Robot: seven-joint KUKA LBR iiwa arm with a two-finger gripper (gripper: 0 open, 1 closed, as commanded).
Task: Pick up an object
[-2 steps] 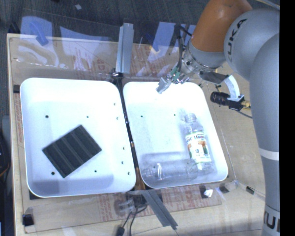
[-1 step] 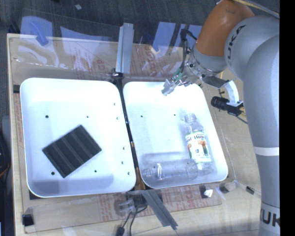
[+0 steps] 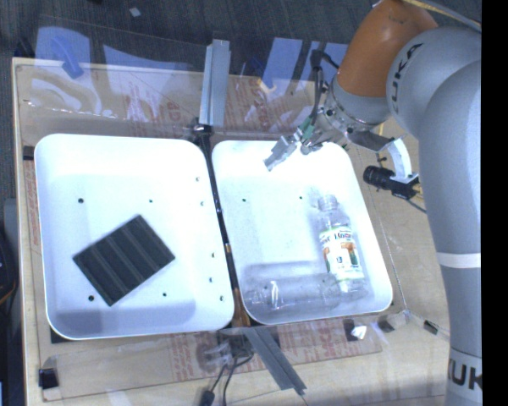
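Observation:
A clear plastic bottle (image 3: 339,248) with a white and orange label lies lengthwise along the right side of the right bin (image 3: 262,218). A second clear bottle (image 3: 292,293) lies crosswise along that bin's front wall, its end close to the first bottle's base. A black ribbed rectangular pad (image 3: 124,259) lies flat in the left bin (image 3: 85,176). My gripper (image 3: 293,147) hangs over the back edge of the right bin, well behind both bottles. It is open, and nothing is between its fingers.
The grey arm with its orange band (image 3: 381,45) fills the right side and reaches over the right bin's back corner. A metal divider bar (image 3: 213,83) stands behind the gap between the bins. A black cable fitting (image 3: 389,178) sticks out right of the right bin.

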